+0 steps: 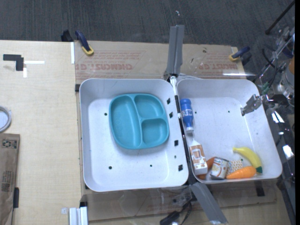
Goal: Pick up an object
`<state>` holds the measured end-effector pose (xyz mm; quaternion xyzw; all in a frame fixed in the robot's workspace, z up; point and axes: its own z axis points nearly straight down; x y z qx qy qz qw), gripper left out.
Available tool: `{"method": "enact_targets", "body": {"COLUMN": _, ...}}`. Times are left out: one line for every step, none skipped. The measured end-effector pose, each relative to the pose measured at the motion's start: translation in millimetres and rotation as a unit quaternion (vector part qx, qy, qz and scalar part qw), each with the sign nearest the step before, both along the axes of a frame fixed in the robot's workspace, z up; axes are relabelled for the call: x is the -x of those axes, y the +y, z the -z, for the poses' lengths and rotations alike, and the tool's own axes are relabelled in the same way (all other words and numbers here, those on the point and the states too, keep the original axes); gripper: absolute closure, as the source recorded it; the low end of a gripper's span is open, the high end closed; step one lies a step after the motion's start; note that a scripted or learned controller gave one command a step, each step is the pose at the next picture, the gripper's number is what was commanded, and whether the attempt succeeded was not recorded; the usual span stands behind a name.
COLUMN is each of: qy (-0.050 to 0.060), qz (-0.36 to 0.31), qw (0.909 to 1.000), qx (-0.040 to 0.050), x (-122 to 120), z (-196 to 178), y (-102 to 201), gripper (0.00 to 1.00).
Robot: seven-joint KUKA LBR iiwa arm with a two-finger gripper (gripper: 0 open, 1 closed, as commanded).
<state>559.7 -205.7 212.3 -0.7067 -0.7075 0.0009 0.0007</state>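
The right bin [225, 125] holds several objects. A blue bottle [186, 114] with a white cap lies along its left wall. At its front edge are a small brown-and-white carton [198, 157], a small box [219, 168], an orange carrot [242, 173] and a yellow banana [248, 156]. In the left bin [93, 139] lies a teal divided plate [138, 120]. My gripper [251, 105] hangs at the right bin's far right side, near the rim and apart from all the objects. Nothing shows in its grasp.
The arm and its cabling [281, 78] crowd the right edge of the view. A grey divider post [176, 50] stands behind the seam between the bins. Clamps [84, 43] hold cardboard at the back. A tape roll [3, 120] lies at far left.
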Motion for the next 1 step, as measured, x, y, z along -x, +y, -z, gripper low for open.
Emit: {"method": "enact_targets", "body": {"qy": 0.001, "qz": -0.069, "qw": 0.9976, "qx": -0.0051, "x": 39.3, "z": 117.5, "y": -8.1, "gripper": 0.00}}
